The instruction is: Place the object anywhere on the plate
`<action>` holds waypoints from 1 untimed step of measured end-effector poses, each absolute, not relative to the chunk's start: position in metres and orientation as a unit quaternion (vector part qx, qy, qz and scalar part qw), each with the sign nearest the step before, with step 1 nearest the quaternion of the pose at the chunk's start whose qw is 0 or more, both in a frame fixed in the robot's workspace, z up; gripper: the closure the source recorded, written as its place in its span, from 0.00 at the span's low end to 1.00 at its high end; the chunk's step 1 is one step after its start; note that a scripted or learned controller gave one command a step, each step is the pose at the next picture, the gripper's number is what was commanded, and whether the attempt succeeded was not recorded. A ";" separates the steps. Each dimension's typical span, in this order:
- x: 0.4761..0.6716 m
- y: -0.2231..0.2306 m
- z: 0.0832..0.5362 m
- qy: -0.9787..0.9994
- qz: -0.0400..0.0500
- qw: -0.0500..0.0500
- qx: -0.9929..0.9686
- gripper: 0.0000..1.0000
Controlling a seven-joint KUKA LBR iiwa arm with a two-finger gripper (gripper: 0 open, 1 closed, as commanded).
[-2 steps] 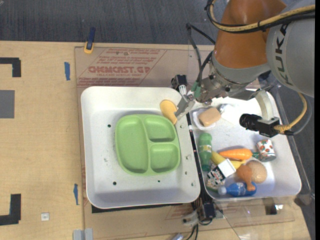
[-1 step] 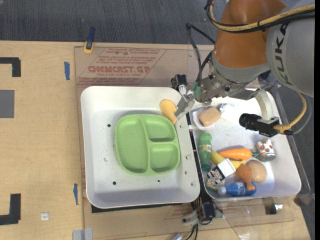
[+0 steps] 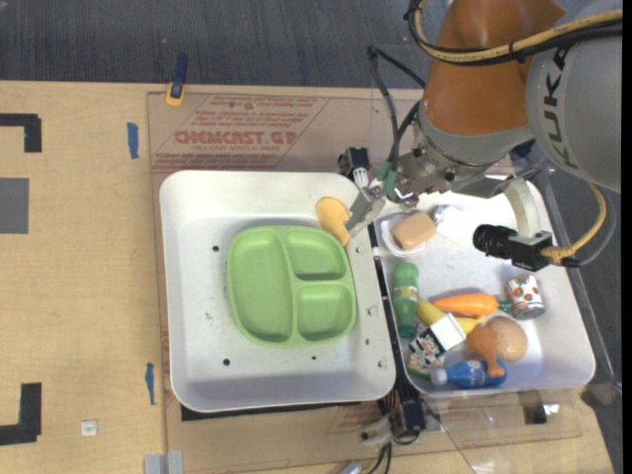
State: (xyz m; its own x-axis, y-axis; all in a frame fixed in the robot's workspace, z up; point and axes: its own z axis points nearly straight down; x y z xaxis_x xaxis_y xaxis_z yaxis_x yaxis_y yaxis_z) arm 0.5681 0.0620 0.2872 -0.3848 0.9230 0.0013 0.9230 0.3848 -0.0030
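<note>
You are seeing the gripper (image 3: 357,208) hanging over the rim between the two bins, its fingers pinching a yellow banana-shaped toy (image 3: 333,217) at that toy's right end. The toy is lying just past the upper right corner of the green divided plate (image 3: 291,284), inside the left bin (image 3: 193,265). In the right bin (image 3: 578,349), a tan bread-like block (image 3: 413,231) is sitting nearest the claw; a green bottle (image 3: 405,287), carrot (image 3: 466,304), brown ball (image 3: 497,341) and blue toy (image 3: 466,372) are crowding further off.
</note>
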 end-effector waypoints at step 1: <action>0.568 0.062 0.287 -0.832 0.001 0.001 -0.555 0.00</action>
State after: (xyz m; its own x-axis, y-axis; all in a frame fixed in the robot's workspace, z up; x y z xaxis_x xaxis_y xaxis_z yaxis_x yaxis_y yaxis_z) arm 0.5681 0.0620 0.2872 -0.3848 0.9230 0.0013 0.9230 0.3848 -0.0030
